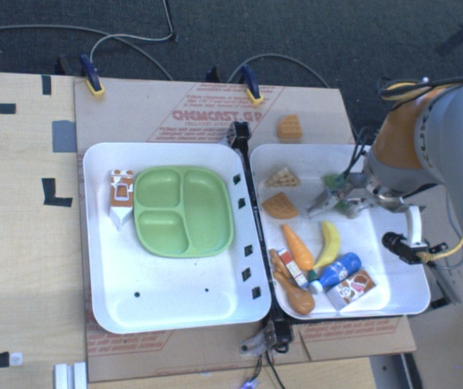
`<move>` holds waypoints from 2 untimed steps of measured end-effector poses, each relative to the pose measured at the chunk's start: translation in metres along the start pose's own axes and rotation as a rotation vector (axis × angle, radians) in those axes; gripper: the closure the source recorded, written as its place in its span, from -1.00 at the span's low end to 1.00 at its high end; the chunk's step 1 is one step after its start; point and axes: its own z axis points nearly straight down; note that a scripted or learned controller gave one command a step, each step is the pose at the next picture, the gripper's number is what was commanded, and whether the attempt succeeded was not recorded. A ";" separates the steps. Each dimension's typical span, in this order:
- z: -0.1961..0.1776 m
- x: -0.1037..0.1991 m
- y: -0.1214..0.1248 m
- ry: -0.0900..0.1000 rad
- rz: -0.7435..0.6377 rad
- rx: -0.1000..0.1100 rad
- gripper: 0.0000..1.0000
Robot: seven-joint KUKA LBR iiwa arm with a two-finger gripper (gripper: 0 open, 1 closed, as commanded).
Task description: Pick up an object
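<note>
Grey fingers (334,202) blurred, grasp unclear

Arm (438,136) cut off at right edge.

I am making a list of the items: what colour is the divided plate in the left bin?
Light green, seen in the camera view: divided plate.
</note>
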 end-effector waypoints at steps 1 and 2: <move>0.003 0.024 0.067 0.001 -0.001 0.000 -1.00; -0.076 0.029 0.007 0.001 0.001 0.003 -1.00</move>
